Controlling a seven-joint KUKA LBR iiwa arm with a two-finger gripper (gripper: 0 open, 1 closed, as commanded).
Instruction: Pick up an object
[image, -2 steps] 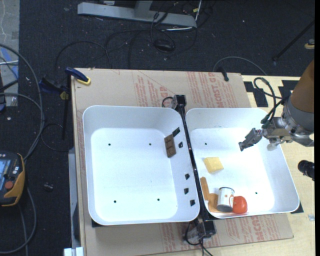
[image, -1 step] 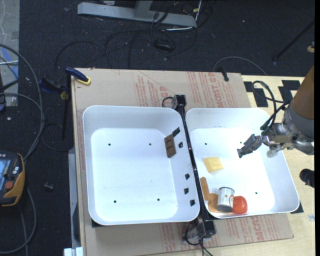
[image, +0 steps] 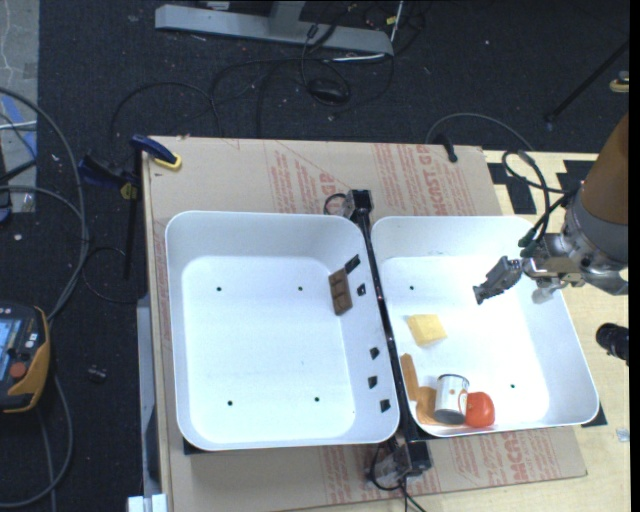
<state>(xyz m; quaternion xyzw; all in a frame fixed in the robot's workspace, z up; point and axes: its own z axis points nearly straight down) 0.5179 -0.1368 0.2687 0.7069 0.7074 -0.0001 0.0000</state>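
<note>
White bins (image: 200, 260); yellow sponge (image: 427, 329); red ball (image: 481, 409); brown block (image: 340, 292).

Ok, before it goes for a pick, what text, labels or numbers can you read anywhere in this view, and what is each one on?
Red printed lettering on the brown board under the bins: upside down and too blurred to read.
More red lettering on the board's front edge: also unreadable.
Marking on the white cup in the right bin: too small to read.
Handheld device at the left: screen unreadable.

Dark speckled carpet floor (image: 90, 60) crossed by black cables (image: 250, 75); tan board bench top (image: 300, 170) with red printed lettering — blue-and-yellow clamp (image: 155, 152) at its far left corner; grey bar (image: 270, 28) at top.
</note>
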